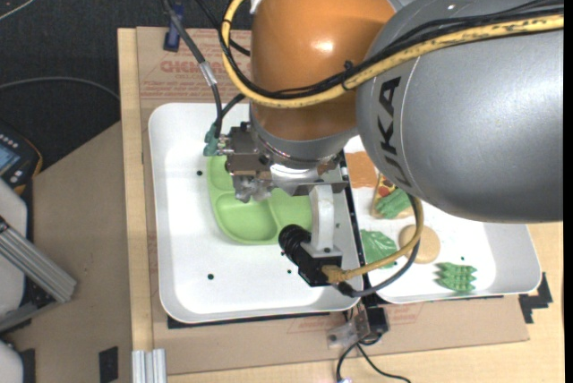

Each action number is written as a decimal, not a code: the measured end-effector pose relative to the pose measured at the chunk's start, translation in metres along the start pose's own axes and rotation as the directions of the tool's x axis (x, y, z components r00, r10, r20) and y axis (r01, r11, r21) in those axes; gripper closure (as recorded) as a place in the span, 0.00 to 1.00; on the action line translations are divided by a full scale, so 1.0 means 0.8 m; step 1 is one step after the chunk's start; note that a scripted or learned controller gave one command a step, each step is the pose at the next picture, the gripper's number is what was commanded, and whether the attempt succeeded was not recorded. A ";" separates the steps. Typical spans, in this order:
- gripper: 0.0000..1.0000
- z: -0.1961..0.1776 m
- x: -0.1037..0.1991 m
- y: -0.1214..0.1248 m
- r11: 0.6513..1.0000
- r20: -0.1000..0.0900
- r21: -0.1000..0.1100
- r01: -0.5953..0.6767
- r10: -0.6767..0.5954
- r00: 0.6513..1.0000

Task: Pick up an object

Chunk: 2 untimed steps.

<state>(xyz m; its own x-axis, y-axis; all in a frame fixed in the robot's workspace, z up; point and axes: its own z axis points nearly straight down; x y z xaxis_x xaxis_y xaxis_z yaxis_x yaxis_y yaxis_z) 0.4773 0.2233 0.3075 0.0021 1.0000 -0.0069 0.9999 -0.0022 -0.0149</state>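
Note:
A pale green soft object (243, 218) lies in the middle of the left white bin (179, 211). My gripper (252, 179) is low over that object's upper part, directly beneath the orange wrist band (309, 32). The wrist and arm hide the object's far side and the spot where gripper and object meet.
In the right bin (510, 260) lie an orange piece (360, 166), a dark green item (391, 204), a green leaf-like piece (376, 242), a tan disc (428, 242) and a spiky green toy (457, 276). The big grey arm (474, 104) hangs over that bin's far half.

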 end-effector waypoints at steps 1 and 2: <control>1.00 -0.171 0.000 0.015 1.000 -0.014 -0.030 0.003 -0.004 1.000; 1.00 -0.152 -0.083 0.000 1.000 -0.005 -0.011 -0.004 0.004 1.000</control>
<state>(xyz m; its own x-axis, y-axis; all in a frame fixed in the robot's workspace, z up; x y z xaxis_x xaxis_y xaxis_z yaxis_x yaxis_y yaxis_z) 0.4788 0.1576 0.4293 0.0063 1.0000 -0.0015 1.0000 -0.0063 -0.0034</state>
